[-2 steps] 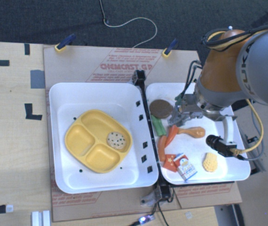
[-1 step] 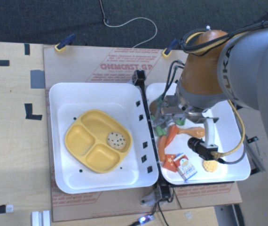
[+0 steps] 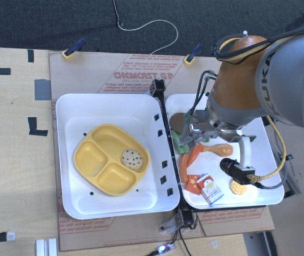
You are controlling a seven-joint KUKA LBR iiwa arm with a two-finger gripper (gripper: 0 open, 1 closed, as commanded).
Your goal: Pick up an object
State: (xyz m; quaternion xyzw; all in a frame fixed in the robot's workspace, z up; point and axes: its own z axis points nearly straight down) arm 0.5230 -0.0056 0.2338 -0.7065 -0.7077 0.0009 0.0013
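Gripper [image 3: 193, 132] hangs low over the upper left part of the right bin [image 3: 232, 201], right of centre in the frame; the wrist housing covers it from above, so I cannot tell whether it is open, closed or holding anything.

Nearest the bottom edge of that bin lie a white carton [image 3: 210, 191], a red packet [image 3: 194, 182] touching it on the left, and a small yellow piece [image 3: 238, 188] to the right. Above them an orange carrot [image 3: 190, 160] lies tilted, its upper end just below the gripper. A green piece [image 3: 180, 141] sits just left of the gripper against the bin wall, partly hidden by it. A tan spoon-like piece [image 3: 220, 150] lies close on the lower right. A brown round thing [image 3: 176, 122] shows at the gripper's upper left, half covered and hard to name.

The left bin [image 3: 66, 143] holds a yellow divided plate [image 3: 96, 156] with a cookie [image 3: 132, 158] in one compartment, well apart from the gripper.

Farther up, the grey and orange arm [image 3: 248, 84] hides the right bin's upper right corner.
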